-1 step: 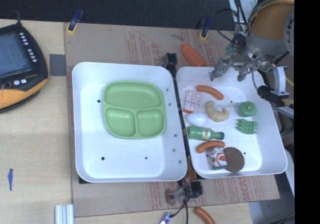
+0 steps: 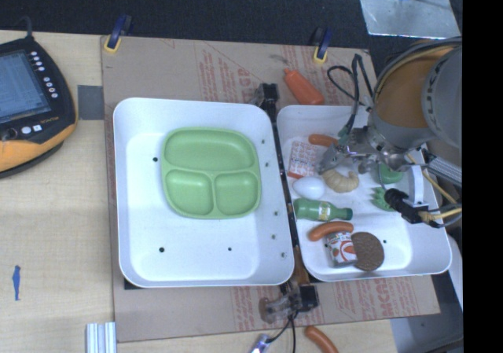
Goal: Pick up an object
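Note:
My gripper [image 2: 346,156] hangs low over the upper middle of the right bin [image 2: 428,261], directly above a beige bread-like piece [image 2: 341,181]. Close by lie a white egg [image 2: 308,186], a green bottle [image 2: 321,209] on its side, a red sausage [image 2: 330,229], a small can [image 2: 339,249] and a brown round cookie [image 2: 367,251]. A red and white packet [image 2: 301,159] and a small orange piece [image 2: 321,140] sit to the gripper's left. A green leafy toy [image 2: 383,199] lies partly under the arm. Nothing is visibly held.
The left bin [image 2: 141,249] holds a green divided plate [image 2: 211,171]. An orange carrot [image 2: 302,88] lies on the cardboard behind the bins. A teach pendant [image 2: 23,104] rests at the far left. The arm's bulky wrist [image 2: 409,104] and cables cover the right bin's back right corner.

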